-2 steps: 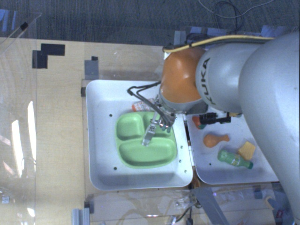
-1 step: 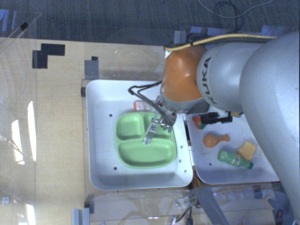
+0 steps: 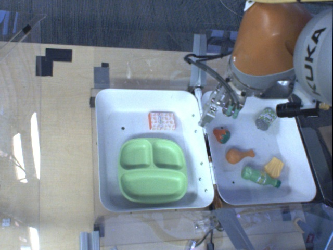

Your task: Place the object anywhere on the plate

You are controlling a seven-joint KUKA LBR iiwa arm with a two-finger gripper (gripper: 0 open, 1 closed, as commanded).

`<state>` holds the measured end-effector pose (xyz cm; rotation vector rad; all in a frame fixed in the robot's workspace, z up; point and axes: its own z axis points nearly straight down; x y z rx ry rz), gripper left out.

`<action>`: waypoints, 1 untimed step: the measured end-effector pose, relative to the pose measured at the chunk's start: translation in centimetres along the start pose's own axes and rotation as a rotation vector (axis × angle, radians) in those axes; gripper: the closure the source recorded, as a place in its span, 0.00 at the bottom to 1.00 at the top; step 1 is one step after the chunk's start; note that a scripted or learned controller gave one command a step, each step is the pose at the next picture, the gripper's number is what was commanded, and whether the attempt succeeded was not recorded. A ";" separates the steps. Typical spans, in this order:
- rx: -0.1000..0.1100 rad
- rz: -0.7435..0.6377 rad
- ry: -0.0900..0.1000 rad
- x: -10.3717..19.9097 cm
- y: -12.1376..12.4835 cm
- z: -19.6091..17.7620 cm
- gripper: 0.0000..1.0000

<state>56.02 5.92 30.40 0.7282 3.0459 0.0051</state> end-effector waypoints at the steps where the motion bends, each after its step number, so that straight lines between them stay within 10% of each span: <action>1: 0.004 -0.006 0.005 -1.7 -10.5 5.7 1.00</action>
